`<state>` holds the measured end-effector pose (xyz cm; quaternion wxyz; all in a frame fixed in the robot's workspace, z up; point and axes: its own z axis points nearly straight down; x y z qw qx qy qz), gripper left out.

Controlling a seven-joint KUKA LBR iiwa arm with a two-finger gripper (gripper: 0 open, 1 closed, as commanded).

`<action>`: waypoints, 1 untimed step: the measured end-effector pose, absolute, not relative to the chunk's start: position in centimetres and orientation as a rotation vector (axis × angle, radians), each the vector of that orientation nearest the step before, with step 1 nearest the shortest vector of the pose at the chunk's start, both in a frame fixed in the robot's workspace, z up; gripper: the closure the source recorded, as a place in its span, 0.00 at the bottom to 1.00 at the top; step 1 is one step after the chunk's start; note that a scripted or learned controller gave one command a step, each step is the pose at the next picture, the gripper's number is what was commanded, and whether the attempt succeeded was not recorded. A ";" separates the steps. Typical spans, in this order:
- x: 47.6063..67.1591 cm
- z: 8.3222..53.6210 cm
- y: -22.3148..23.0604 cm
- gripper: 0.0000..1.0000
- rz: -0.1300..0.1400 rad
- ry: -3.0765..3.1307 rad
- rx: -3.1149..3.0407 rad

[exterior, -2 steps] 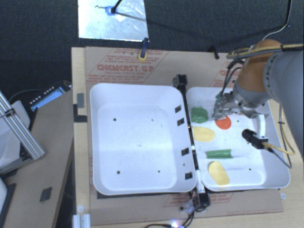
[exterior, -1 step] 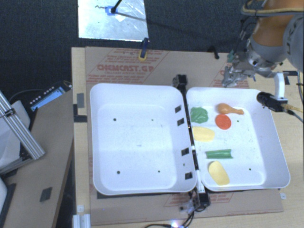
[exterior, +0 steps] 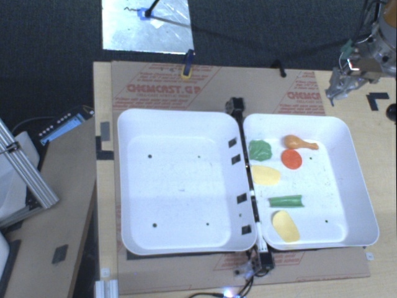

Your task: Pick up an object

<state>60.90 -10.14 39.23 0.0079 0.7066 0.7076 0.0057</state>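
Currently the tool (exterior: 338,92) hangs above the surface beyond the right bin's (exterior: 356,166) far corner, well apart from everything in it; whether it is spread or pressed together I cannot tell. All the candidates lie in that bin: a green leafy piece (exterior: 260,149), an orange drumstick shape (exterior: 299,143), a red disc (exterior: 291,159), two yellow pieces (exterior: 265,176) (exterior: 286,225) and a green pod (exterior: 286,200). They look like light, stiff, smooth toy food, likely slippery. The pod seems the easiest grasp, taken across its narrow middle.
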 end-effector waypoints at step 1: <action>63.2 41.9 -11.9 1.00 0.007 2.218 2.215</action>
